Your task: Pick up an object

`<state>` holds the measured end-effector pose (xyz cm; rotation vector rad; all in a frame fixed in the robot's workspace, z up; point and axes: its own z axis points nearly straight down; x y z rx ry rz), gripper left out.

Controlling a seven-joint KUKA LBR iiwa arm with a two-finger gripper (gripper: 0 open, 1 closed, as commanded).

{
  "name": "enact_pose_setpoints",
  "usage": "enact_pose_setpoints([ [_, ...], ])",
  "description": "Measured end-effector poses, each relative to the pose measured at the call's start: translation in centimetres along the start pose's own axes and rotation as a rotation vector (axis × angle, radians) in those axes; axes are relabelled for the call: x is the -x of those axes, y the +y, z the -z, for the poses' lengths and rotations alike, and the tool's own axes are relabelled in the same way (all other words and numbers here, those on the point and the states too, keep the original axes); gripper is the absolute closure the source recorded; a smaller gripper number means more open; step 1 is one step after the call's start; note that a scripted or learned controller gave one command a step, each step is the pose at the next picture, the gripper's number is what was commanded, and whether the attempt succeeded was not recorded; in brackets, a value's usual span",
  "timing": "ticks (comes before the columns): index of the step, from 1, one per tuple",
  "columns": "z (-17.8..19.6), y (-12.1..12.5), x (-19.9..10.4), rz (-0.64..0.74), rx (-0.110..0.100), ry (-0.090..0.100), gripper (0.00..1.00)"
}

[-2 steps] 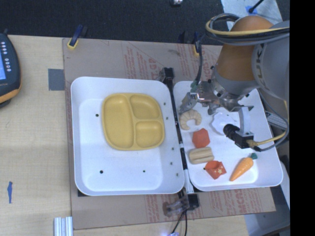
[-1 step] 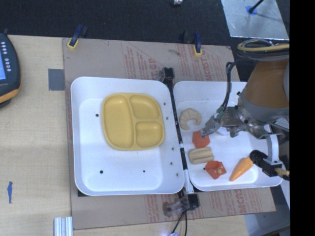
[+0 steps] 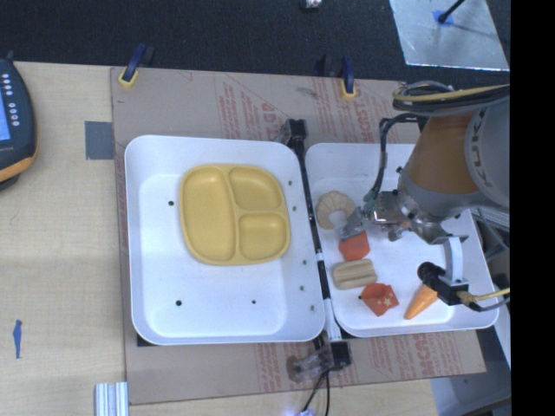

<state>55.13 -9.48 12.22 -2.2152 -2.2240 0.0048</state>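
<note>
Faint red printing repeats across the brown cardboard sheet (image 3: pixel 217 102) beneath the two bins, too blurred to read. Dark lettering on the arm's orange band (image 3: pixel 447 150) is likewise illegible.

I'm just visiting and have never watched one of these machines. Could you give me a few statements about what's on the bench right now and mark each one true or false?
1. The yellow divided plate lies in the left bin. True.
2. The claw is over the left bin. False: it is over the right bin, just above the orange-red block.
3. The divided plate has three compartments. True.
4. The orange cone rests on the yellow plate. False: it lies in the right bin, near its front edge.
5. A tan bread-like piece lies between the orange-red block and the red piece. True.
</note>
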Motion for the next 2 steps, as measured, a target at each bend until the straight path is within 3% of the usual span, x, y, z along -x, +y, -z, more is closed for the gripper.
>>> enact_pose_setpoints([
  [1,-3.1,-0.6,-0.3,-0.001,-0.002,0.001,0.00],
  [2,-1.9,-0.6,-0.1,-0.003,0.000,0.000,1.00],
])
